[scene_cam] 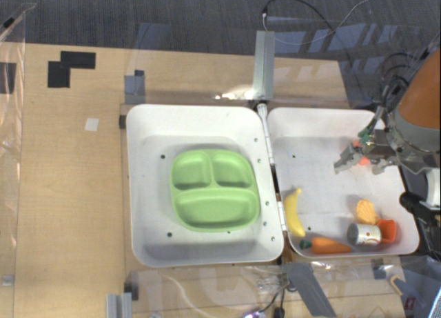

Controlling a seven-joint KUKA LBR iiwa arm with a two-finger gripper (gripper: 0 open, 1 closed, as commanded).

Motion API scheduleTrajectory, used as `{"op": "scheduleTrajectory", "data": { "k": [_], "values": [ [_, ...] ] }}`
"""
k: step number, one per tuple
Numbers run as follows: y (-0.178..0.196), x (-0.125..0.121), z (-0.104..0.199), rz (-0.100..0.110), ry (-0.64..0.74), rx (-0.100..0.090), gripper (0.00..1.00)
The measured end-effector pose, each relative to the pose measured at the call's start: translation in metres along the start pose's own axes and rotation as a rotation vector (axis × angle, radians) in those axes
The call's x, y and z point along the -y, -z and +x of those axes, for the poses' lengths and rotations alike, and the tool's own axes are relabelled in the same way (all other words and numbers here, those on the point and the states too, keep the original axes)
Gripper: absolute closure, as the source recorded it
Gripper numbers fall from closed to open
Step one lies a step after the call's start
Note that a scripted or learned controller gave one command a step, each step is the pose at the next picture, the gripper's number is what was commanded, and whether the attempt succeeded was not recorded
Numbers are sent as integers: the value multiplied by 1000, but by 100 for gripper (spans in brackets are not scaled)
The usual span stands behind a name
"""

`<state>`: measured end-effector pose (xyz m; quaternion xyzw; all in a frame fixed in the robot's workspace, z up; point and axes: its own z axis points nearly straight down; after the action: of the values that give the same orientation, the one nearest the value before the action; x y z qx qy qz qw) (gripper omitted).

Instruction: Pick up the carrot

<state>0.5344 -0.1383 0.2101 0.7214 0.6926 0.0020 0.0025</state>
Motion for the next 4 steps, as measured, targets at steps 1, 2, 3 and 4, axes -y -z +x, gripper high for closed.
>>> {"op": "scheduleTrajectory", "data": {
  "k": [1,2,3,4],
  "values": [
    [3,37,-49,1,65,1,0],
    [-101,45,-69,4,150,-1,0],
    [-89,42,-69,-3,151,2,100],
    [-89,42,-69,-3,151,2,0]
  ]
}}
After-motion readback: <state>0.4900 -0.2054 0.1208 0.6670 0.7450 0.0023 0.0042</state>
